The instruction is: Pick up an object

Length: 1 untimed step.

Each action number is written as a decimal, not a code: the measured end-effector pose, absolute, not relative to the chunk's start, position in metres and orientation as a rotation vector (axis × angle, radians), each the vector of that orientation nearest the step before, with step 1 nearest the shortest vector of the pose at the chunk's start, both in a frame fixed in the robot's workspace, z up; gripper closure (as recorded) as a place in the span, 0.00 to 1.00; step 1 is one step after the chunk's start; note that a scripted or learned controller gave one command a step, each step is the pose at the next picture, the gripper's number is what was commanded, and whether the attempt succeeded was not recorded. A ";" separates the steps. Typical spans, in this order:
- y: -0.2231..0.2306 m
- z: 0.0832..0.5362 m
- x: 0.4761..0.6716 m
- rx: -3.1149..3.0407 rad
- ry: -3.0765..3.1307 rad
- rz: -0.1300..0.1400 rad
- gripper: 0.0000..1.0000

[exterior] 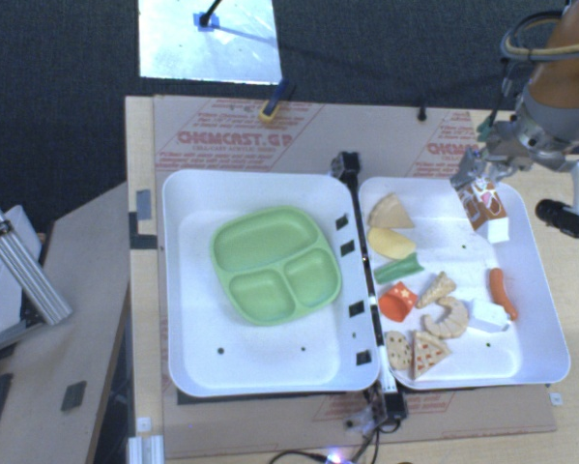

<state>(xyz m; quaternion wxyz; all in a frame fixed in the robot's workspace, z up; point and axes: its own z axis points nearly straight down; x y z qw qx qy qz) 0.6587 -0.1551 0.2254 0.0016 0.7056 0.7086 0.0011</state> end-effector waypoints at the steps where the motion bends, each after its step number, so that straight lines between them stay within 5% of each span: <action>1: -0.111 0.215 0.633 2.214 2.232 0.001 1.00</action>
